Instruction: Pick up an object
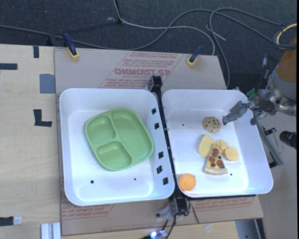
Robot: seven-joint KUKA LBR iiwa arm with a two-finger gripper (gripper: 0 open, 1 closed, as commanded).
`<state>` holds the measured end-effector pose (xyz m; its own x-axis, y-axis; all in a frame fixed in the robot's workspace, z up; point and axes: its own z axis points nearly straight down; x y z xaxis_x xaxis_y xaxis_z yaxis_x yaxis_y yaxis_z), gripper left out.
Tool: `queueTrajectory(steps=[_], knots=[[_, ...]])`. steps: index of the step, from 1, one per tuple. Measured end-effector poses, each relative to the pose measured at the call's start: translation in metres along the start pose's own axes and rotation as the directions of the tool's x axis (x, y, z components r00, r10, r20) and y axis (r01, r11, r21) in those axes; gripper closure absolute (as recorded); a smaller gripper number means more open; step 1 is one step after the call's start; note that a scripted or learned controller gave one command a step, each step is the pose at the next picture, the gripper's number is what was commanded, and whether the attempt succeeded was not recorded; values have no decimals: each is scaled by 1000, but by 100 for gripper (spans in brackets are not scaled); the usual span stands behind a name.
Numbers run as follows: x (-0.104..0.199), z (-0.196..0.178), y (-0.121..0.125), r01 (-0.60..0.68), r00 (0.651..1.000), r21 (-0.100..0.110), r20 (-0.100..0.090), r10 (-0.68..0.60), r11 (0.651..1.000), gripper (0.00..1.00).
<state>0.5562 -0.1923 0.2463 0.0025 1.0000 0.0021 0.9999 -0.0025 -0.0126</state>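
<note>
In the right bin (249,180) lie several toy foods: a round speckled cookie (212,124), a yellow chip-like piece (206,145), a smaller yellow piece (231,154), a pizza slice (216,163) and an orange ball (187,182) at the front left corner. My gripper (241,116) hovers over the bin's right side, just right of the cookie. It is open, with nothing between its fingers. One grey finger (233,113) points down-left toward the cookie.
A green divided plate (119,138) lies in the left bin (72,183). A black divider (162,133) runs between the bins. Cables cross the dark floor behind the bench. Two clamps (72,51) hold the cardboard sheet.
</note>
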Motion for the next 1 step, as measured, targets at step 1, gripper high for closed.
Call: queueTrajectory(steps=[1], knots=[[0,-6,2,3,1000,-12,3,-3,1000,0]])
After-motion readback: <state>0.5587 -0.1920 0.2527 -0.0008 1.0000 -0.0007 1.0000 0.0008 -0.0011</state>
